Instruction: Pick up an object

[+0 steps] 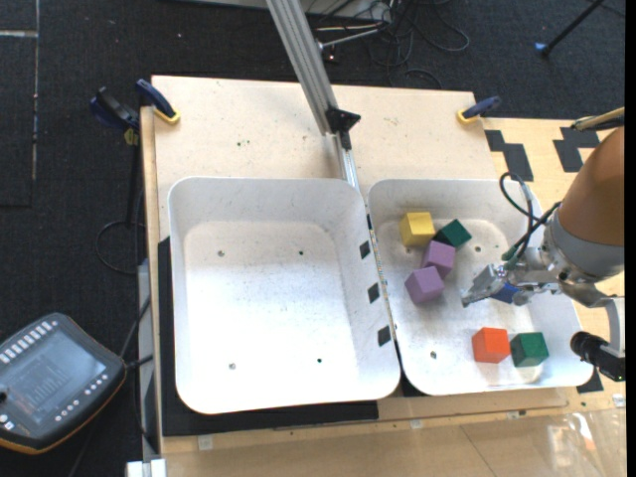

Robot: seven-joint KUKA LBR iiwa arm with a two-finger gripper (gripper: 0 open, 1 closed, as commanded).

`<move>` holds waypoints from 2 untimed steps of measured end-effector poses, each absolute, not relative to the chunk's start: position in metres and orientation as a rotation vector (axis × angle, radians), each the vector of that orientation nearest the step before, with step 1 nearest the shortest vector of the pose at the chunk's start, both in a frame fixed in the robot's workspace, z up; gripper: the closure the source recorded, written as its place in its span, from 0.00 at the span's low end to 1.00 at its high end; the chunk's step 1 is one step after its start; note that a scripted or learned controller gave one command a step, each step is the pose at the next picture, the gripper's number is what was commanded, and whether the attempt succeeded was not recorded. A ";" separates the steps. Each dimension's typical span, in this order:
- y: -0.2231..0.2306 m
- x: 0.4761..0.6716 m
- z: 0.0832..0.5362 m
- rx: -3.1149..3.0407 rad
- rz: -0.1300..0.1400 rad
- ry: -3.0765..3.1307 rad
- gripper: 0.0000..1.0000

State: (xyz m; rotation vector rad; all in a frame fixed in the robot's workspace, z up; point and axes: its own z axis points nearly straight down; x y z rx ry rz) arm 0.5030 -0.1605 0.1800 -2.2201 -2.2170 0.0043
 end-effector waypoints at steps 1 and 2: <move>-0.163 0.500 0.136 -2.220 0.004 -2.217 0.00; -0.163 0.500 0.093 -2.222 0.002 -2.220 0.00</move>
